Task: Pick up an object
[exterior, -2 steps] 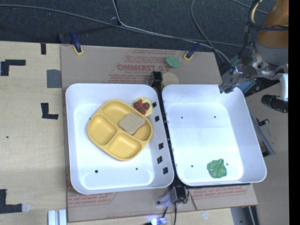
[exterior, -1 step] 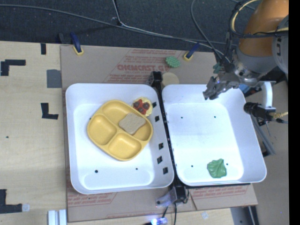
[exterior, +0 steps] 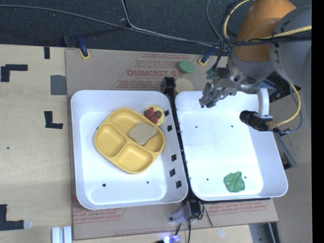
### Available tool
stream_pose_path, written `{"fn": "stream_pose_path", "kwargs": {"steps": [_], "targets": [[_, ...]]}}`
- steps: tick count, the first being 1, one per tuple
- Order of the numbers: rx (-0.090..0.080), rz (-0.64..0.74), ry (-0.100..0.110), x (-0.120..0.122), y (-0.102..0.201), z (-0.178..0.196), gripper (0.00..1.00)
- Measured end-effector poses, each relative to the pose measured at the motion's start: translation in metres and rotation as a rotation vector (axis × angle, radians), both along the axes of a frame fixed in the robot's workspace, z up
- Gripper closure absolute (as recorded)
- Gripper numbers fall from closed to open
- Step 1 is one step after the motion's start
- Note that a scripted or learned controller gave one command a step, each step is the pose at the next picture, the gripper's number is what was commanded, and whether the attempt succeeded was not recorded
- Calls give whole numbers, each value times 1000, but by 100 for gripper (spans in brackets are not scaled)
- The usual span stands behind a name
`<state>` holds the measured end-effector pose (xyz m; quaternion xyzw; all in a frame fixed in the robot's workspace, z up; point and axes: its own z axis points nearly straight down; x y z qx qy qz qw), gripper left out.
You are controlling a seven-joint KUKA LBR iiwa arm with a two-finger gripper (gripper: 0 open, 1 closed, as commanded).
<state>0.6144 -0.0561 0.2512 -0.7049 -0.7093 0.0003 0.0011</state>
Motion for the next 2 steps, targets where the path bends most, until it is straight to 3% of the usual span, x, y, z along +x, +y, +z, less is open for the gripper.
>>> {"fn": "stream_pose_path", "kwargs": {"steps": [1,2], "targets": [[0,-1,2,-18,53,-11,100],[-1,0,0,-12,109,-22,100]]}}
